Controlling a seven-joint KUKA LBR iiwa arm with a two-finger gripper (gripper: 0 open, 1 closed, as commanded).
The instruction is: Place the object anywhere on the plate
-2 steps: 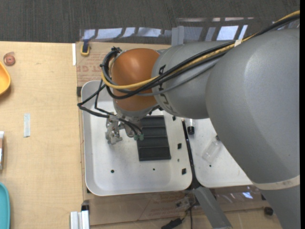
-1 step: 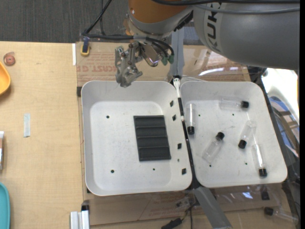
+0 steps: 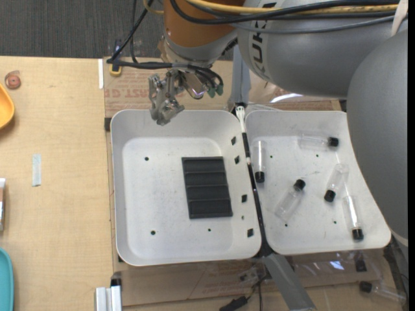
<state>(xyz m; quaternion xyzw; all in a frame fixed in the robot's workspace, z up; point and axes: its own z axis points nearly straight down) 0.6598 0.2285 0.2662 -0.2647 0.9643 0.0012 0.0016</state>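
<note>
A black ridged rectangular plate (image 3: 206, 186) lies flat in the middle of the left white bin (image 3: 130, 173). The right white bin (image 3: 363, 193) holds several clear tubes with black caps: one by its left wall (image 3: 259, 161), one at the back (image 3: 316, 141), one in the middle (image 3: 290, 198), and others further right (image 3: 334, 183). My gripper (image 3: 163, 111) hangs over the left bin's far rim, up and left of the plate. I see no tube at its tip.
The grey arm with its orange band (image 3: 194, 18) and cables covers the upper right. On the wooden bench left of the bins are an orange object (image 3: 4, 109), a small reddish disc (image 3: 11, 80), a small clear strip (image 3: 36, 170) and a teal object (image 3: 4, 280).
</note>
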